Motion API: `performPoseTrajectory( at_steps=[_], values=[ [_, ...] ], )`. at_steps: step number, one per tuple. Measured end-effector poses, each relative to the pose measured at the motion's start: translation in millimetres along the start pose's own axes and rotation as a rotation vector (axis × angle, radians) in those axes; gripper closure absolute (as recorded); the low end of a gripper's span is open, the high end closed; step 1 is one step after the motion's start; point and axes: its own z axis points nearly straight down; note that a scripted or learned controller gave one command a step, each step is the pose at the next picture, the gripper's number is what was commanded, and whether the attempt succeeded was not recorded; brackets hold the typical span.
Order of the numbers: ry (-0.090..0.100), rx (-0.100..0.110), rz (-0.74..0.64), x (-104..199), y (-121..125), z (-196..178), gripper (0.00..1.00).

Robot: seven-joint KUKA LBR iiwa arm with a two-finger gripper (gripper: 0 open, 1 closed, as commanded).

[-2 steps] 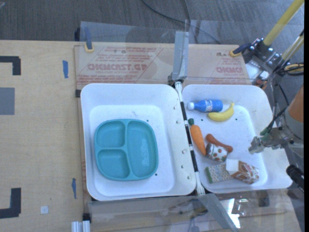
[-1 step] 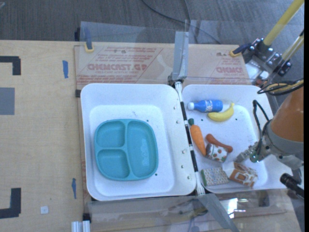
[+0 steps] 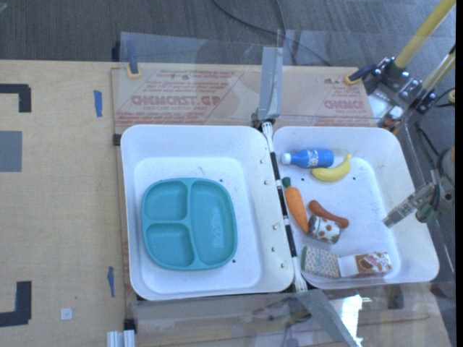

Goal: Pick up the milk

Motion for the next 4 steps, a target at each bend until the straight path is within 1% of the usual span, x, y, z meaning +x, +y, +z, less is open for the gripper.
performPoseTrajectory(
  at_steps=[1, 2, 3, 4],
  values=[
    [0.003, 0.001, -0.136, 21.5, 12.2, 100.0, 0.0],
    [-0.001, 0.001, 0.188, -18.7, -13.4, 42.3, 0.0],
    [0.004, 0.002, -0.009, 43.5, 27.3, 102.2, 0.0],
    [-0.001, 0.0, 0.16, -58.9, 134.0, 49.9, 0.0]
  ],
)
